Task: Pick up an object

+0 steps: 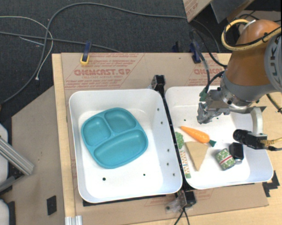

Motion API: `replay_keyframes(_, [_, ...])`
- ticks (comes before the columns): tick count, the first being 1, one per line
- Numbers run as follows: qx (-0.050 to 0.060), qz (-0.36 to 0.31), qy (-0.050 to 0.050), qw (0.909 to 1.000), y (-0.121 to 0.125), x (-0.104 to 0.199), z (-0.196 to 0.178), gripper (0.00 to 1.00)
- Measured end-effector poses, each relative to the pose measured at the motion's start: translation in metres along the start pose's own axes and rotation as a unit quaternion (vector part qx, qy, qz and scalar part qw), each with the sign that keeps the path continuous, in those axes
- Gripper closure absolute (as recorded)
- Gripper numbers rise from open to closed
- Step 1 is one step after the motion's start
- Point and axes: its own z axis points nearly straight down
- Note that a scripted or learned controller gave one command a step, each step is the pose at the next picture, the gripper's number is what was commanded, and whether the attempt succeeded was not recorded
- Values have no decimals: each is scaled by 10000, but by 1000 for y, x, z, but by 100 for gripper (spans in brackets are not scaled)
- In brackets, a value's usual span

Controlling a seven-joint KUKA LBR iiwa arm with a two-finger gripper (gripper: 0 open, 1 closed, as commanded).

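Note:
My gripper (204, 116) hangs over the back left part of the right bin (258, 175), with nothing visibly in it. Just in front of it an orange carrot (196, 135) lies slantwise on the bin floor. A tan wedge-shaped piece (196, 154) rests below the carrot. To the right of the wedge sits a small green can (225, 158) on its side. A green leafy item (179, 140) and a narrow printed packet (183, 160) lie against the bin's left wall.
The left bin (83, 181) holds a blue divided plate (115, 137) near its middle. A black clamp (158, 81) sits at the back between the bins. Cables run across the dark floor behind the bench.

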Motion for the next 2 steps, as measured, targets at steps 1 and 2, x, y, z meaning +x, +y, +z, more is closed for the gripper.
replay_keyframes(1, [4,-5,2,10000,-13,55,13,100])
replay_keyframes(2, [-3,-5,1,10000,-24,99,7,100])
